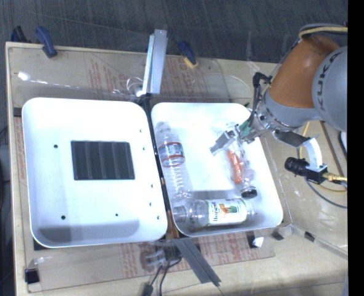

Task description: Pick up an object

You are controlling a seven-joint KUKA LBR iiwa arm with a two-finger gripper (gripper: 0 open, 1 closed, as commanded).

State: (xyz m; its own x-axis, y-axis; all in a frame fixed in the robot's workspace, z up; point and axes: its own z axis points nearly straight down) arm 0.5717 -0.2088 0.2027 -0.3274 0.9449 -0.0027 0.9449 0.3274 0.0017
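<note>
**Arm Hovered Over Bottle Bin, Nothing Yet Lifted**

While the shallow white left bin (pixel 40 134) held only a dark ribbed rectangular panel (pixel 102 160) on its floor, the work lay in the shallow white right bin (pixel 197 113) beside it. Taking that right bin as the landmark: along its left wall lay a clear plastic water bottle with a red-and-white label (pixel 172 159), on its side. Along the bin's near wall rested a second clear bottle with a green-and-orange label (pixel 216 213), also on its side, probably settled there against the wall. Toward the bin's right side lay a small clear bottle with orange contents and a dark cap (pixel 239 171). Just above that small bottle, over the bin's upper right part, hung the grey two-finger gripper (pixel 226 142), angled down toward it, likely lining up a grasp. Its fingers looked spread apart with nothing between them. The grey arm with its orange band (pixel 299 73) reached in from beyond the bin's right wall.
</note>
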